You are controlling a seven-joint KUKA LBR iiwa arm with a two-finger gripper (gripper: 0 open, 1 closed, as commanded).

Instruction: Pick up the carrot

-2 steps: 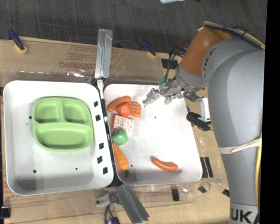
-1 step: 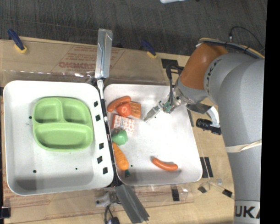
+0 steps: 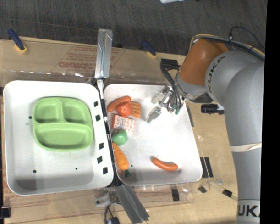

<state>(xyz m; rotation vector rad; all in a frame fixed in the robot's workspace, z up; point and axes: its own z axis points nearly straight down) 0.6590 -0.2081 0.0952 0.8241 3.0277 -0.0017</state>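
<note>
Cardboard-covered table [image 3: 50, 55] carrying two shallow white bins. Orange toy carrot with green top [image 3: 120, 157] lying at the left wall of the right white bin [image 3: 187, 147], just below a round green toy [image 3: 120, 137]. Metal two-finger end effector [image 3: 154, 114] poised over the bin's upper middle, well apart from the carrot, fingers slightly parted, nothing between them. Judged at approach step: next, travel down-left, align with the carrot's long axis, descend.

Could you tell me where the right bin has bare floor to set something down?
The right white bin is bare in its middle, between the gripper above and the orange sausage-shaped toy below. Its left wall is crowded: red tomato toy, orange cracker block, red packet, green round toy, orange carrot.
</note>
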